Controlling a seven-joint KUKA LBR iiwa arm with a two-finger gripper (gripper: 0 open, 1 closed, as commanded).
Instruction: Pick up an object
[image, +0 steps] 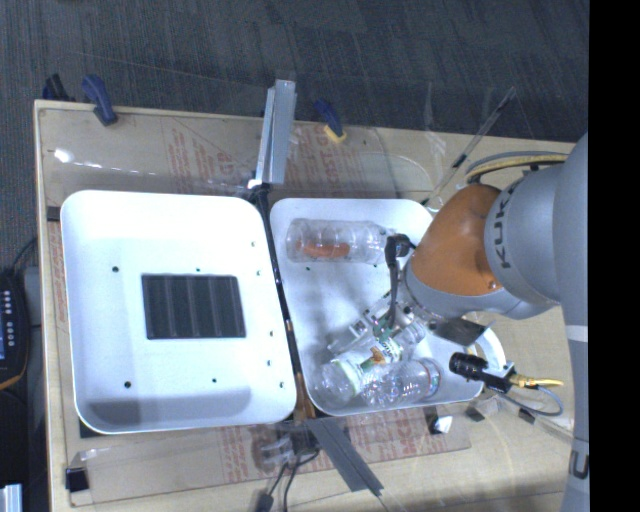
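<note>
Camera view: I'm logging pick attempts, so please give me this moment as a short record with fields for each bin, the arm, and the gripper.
left bin: white, with a dark ribbed rectangle lying flat near its middle
right bin: white, holds clear plastic bottles
bottle at far end: lies on its side, orange contents inside
bottles at near end: clustered, touching each other
arm: grey with orange band, reaches over the right bin
gripper: low over the near-end cluster; grip not discernible
</note>
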